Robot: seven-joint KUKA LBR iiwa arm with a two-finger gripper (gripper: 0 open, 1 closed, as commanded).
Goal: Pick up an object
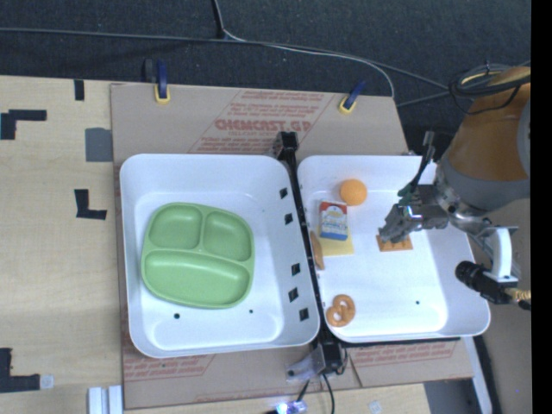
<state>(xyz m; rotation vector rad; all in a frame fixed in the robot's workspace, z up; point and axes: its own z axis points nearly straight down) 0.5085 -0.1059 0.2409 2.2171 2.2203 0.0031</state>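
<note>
two white bins; the grey two-finger gripper is low in the right white plastic bin, over a small flat brown square piece, grip state unclear.

Two white bins; one green divided plate, one orange ball, one small carton, one pretzel, one brown block.

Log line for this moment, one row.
gripper low in right bin | over small brown piece | grasp unconfirmed | orange ball, pretzel untouched
</note>
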